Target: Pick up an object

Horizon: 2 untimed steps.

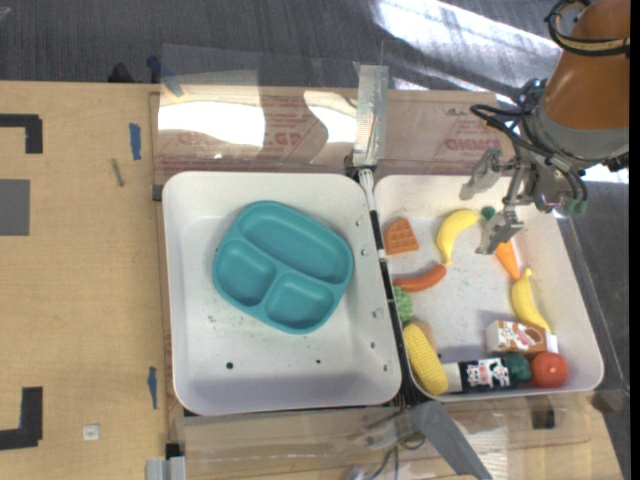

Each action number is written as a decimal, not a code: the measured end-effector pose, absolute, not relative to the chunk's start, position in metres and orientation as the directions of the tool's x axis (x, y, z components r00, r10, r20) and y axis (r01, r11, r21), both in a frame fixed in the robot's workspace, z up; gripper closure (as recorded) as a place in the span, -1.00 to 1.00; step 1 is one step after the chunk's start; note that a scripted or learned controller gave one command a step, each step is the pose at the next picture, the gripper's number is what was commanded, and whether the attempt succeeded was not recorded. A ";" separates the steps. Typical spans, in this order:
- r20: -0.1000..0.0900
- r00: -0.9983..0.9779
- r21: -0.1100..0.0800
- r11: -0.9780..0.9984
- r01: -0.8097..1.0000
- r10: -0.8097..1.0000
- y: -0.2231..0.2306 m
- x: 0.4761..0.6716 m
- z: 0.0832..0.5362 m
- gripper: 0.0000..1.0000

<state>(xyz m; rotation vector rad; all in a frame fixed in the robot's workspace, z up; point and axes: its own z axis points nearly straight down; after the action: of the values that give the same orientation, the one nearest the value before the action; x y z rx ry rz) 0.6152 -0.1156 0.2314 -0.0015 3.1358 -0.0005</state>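
My gripper (492,206) hangs over the upper part of the right bin (585,298), open, with nothing between its fingers. One finger (483,175) points toward the bin's back; the other finger (499,232) reaches down beside a yellow banana (455,230) on its left. Just below that lower finger lies a small orange carrot (510,258). A second banana (527,303) lies further toward the front.
The right bin also holds an orange waffle (400,236), a red-orange sausage (420,278), a corn cob (424,358), a dark bottle (490,373), a small carton (518,336) and a tomato (549,368). A teal divided plate (283,265) lies in the left bin (190,348).
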 end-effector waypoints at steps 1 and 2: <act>0.002 -0.999 0.001 0.999 -0.040 -0.040 -0.170 0.578 0.095 -1.00; -0.012 -0.978 -0.005 0.978 -0.209 -0.209 -0.223 0.587 0.089 -1.00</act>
<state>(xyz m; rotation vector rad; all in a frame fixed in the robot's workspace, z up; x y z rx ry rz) 0.5872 -0.2234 0.0886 -0.3288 3.1123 -0.0053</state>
